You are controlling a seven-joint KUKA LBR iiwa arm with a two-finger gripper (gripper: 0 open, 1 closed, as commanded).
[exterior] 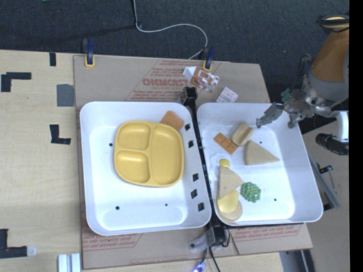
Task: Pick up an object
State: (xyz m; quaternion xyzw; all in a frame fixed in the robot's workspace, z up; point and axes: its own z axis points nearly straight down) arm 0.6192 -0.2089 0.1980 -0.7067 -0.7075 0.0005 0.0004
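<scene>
My gripper [280,118] hovers over the back right corner of the right bin [295,169], fingers spread open with nothing between them. Just to its left in that bin lies a tan roll-shaped piece [241,133], and beside that a brown waffle-like square [225,143]. A pale wedge [260,153] rests below the gripper, toward the bin's middle. Near the front are a green broccoli-like piece [250,192] and a pale yellow slice [228,188]. The left bin [96,169] holds a yellow divided plate [150,153] and an orange-brown piece [172,119].
The grey arm with its orange band [332,55] comes in from the right above the bin's edge. A black divider [195,152] runs between the bins. Paper tags [204,81] and a cable [170,27] lie behind the bins on the cardboard.
</scene>
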